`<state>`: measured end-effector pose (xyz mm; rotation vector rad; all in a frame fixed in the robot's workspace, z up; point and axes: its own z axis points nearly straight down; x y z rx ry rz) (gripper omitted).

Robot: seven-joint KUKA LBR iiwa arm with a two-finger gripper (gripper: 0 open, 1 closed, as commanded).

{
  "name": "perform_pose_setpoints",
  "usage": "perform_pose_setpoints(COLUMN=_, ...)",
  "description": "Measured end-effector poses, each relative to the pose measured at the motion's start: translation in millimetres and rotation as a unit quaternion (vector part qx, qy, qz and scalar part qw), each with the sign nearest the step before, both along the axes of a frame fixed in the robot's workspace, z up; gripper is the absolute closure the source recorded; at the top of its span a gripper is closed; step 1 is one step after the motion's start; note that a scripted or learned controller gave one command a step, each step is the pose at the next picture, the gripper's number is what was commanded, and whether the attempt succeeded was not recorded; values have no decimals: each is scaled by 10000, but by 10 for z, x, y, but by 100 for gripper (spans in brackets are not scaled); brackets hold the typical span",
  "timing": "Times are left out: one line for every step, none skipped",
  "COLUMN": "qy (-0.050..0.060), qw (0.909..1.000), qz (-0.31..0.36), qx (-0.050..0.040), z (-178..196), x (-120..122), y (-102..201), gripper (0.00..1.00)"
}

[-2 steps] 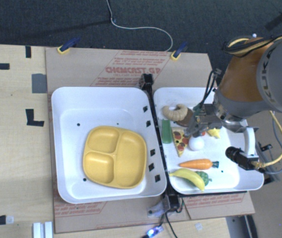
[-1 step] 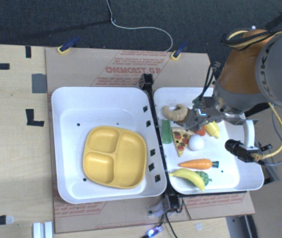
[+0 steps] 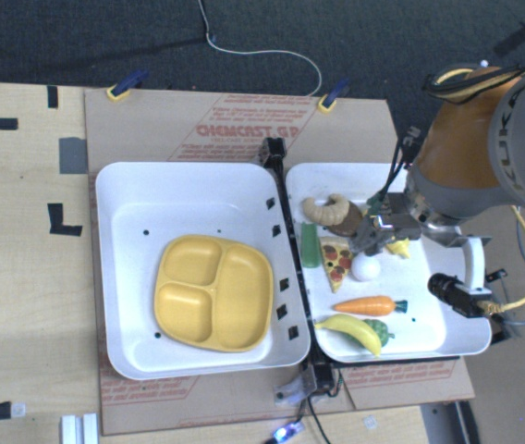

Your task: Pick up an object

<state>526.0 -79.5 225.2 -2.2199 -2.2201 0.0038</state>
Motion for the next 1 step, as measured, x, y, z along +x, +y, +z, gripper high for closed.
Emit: perform_pose_setpoints(qy=-9, qw=10000, qz=9, qx=2, z=85, x=94, y=24, gripper=100)
